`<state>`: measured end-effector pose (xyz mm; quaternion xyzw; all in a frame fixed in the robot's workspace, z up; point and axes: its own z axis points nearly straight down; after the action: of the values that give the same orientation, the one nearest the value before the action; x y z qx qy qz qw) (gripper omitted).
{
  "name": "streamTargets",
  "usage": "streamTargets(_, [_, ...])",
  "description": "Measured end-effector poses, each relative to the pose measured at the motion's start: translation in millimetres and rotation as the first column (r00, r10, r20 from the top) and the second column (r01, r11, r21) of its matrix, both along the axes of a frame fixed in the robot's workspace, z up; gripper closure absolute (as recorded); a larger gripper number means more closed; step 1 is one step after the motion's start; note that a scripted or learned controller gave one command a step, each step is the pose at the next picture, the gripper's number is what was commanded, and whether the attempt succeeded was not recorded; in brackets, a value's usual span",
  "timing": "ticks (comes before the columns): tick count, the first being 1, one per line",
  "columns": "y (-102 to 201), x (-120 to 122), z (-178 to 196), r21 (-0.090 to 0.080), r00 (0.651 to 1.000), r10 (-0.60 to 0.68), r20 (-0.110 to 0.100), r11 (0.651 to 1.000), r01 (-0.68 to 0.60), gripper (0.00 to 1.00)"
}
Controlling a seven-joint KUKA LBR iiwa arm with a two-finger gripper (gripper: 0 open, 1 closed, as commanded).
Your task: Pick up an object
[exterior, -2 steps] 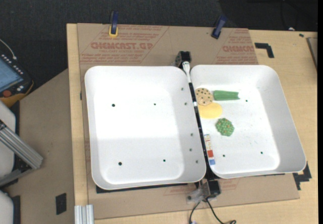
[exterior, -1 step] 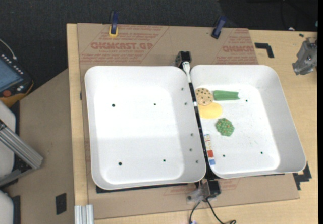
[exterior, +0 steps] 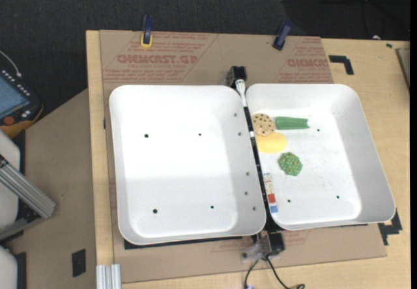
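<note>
A cookie [exterior: 263, 124], a green pod [exterior: 292, 123], a yellow lemon [exterior: 271, 143] and a green ball [exterior: 290, 164] cluster near the right bin's [exterior: 365, 151] left wall.

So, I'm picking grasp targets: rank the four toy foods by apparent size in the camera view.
1. Green bean pod
2. Yellow lemon
3. Broccoli floret and spotted cookie, too alike to rank.

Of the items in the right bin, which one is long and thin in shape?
The green stick-shaped item, lying flat nearest the bin's far wall. The cookie, yellow piece and broccoli-like piece are all rounded.
</note>
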<state>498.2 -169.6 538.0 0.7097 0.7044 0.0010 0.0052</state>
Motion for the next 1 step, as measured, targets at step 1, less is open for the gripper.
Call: streamTargets(1, [53.1, 20.5, -69.5, 0.008, 1.000, 0.012, -0.014, 1.000, -0.012, 1.00])
